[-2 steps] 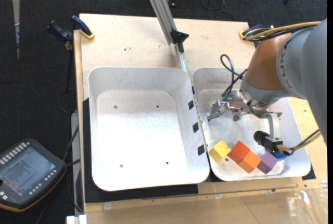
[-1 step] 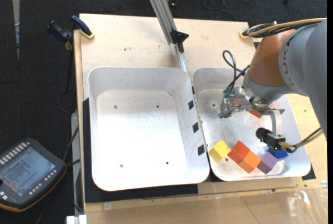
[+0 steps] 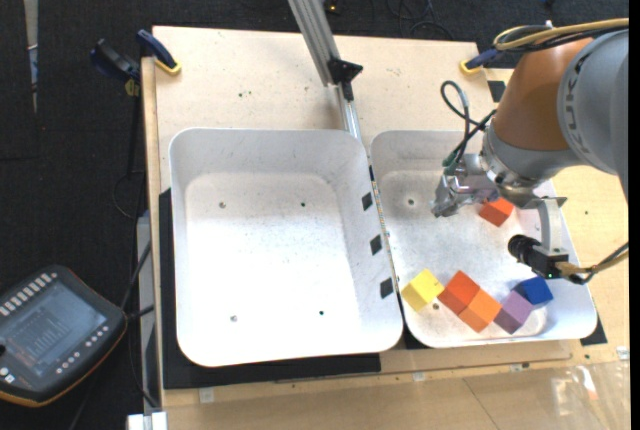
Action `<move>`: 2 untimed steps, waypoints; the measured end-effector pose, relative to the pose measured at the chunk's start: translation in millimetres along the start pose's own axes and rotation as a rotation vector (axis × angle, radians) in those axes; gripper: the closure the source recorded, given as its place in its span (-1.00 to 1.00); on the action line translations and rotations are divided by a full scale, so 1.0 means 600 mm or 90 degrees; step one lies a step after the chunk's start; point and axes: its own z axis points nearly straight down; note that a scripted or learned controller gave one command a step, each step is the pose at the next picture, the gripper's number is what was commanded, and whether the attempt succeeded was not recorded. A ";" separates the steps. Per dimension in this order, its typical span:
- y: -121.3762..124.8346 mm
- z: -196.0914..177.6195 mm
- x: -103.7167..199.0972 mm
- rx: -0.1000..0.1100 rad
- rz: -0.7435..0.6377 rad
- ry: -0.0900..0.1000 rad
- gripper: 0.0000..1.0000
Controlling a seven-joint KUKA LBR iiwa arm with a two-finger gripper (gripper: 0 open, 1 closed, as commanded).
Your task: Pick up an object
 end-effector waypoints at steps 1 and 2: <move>0.016 -0.078 -0.004 -0.001 -0.002 0.000 1.00; 0.019 -0.159 -0.004 -0.002 -0.002 -0.001 1.00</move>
